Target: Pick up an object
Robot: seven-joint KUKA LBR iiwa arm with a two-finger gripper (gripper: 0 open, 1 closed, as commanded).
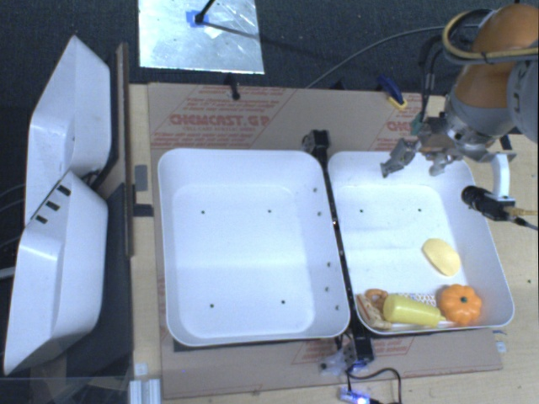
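Observation:
My gripper [416, 163] hangs over the far edge of the right bin [396, 217], fingers spread open with nothing between them. Well below it, along the bin's near side, lie a pale yellow lump [441, 256], an orange pumpkin-shaped toy [460, 303], a yellow-green cylinder [411, 310] and a small brown pretzel-like piece [372, 300]. All of them lie apart from the gripper.
The left bin [244, 242] sits beside the right one, parted by a black divider strip [335, 225]. A shiny metal sheet [200, 22] lies at the back. White plastic housings [59, 209] stand at the far left.

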